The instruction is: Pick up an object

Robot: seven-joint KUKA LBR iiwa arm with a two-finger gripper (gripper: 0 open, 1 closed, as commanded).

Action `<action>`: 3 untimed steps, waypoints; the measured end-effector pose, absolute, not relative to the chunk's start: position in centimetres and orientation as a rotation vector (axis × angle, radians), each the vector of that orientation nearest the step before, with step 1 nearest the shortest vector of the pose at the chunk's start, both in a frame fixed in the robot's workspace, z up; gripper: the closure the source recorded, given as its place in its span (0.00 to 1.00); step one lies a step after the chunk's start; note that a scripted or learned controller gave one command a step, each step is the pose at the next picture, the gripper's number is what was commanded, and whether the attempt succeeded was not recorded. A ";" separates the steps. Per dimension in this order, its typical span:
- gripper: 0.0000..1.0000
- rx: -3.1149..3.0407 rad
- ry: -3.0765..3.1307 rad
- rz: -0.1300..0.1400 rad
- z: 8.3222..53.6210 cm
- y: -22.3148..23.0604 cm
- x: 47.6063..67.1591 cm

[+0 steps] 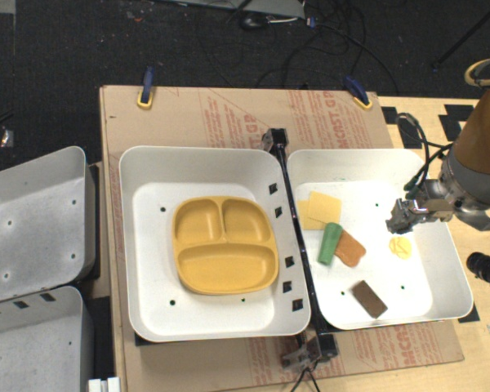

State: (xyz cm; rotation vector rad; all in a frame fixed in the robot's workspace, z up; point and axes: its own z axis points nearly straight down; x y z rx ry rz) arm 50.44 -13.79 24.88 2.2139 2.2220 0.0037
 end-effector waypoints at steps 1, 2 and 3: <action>1.00 2.213 2.231 0.003 24.4 -7.8 51.6; 1.00 2.211 2.230 0.004 25.1 -2.8 53.4; 1.00 2.212 2.230 0.004 25.4 1.8 55.1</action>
